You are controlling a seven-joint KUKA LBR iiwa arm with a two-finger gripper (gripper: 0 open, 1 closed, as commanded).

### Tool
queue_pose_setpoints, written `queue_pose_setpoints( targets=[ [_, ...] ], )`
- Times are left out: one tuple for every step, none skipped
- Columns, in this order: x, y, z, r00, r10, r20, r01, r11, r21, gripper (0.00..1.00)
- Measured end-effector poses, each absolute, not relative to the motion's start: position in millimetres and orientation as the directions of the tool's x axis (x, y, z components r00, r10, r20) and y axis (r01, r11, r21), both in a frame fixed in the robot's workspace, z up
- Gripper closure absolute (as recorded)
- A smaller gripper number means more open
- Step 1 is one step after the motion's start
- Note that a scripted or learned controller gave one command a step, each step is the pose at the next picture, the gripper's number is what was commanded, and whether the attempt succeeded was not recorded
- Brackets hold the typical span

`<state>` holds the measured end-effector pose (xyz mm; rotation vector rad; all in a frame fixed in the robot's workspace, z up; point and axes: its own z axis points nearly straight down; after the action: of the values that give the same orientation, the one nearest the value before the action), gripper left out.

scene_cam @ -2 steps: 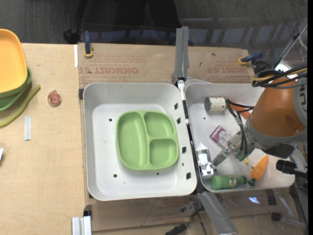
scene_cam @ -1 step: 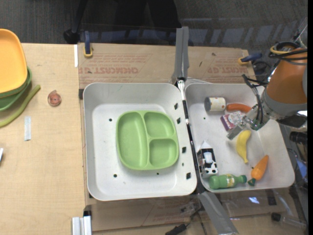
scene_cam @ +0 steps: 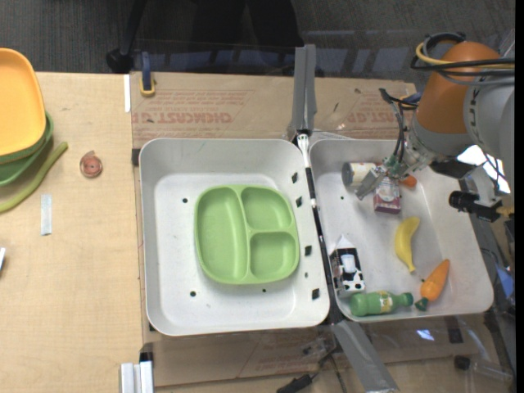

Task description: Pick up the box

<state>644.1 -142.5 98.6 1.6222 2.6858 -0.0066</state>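
Your box (scene_cam: 347, 269): small black-and-white carton, lying flat at the right bin's (scene_cam: 467, 305) seven o'clock, just beside the left wall.

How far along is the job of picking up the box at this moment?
Nothing looks done yet: the box lies on the floor of the right bin, by its left wall, near the green bottle. The gripper is at the bin's far end, over a small pink packet, apart from the box. Reaching, grasping and lifting are left.

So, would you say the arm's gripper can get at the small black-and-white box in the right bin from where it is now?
Probably yes. The box lies near the right bin's left wall with its top uncovered; the green bottle sits just beside it. The gripper is at the bin's far end, over other items.
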Motion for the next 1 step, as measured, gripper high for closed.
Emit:
queue_pose_setpoints(
  targets=[
    [646.7, -143.1, 110.2, -0.468, 0.884, -0.013, 0.884, 0.468, 0.004, 1.00]
  ],
)
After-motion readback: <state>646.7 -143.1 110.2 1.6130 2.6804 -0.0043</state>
